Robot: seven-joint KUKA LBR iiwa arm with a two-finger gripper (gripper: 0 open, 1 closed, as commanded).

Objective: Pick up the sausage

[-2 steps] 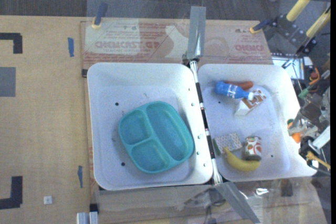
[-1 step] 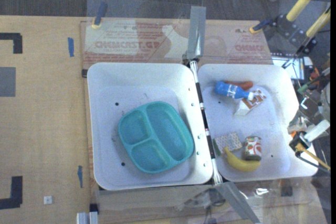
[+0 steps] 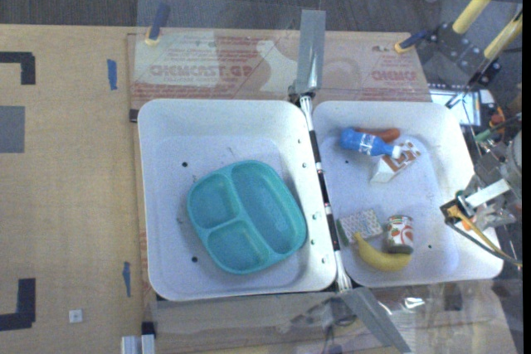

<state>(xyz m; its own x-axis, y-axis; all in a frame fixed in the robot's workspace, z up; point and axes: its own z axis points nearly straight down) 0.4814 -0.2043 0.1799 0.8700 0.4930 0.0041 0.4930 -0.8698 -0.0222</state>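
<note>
The sausage (image 3: pixel 383 133), a short red-orange piece, lay at the back of the right bin (image 3: pixel 444 257), tucked against and partly behind a blue bottle (image 3: pixel 362 142). Only its upper edge & right end showed. I judged it a light toy, probably smooth and a bit slippery, stiff enough for a pinch; best hold looked to be across its short width at the free right end, away from the bottle.

Just in front sat a small white-and-red carton (image 3: pixel 397 163), near enough to crowd a low approach. Toward the bin's front lay a checkered packet (image 3: pixel 362 223), a small can (image 3: pixel 400 234) and a banana (image 3: pixel 382 255), all well apart from the sausage. The left bin (image 3: pixel 162 178) held a teal divided plate (image 3: pixel 246 215).

My gripper (image 3: pixel 473 207) sat at the right bin's right rim, w/ cables & hardware cluttering that side. I could not tell whether it was wide or narrow, and nothing showed held in it.

Hard to make out: the sausage's full length, hidden by the bottle, and whether the two were touching.
</note>
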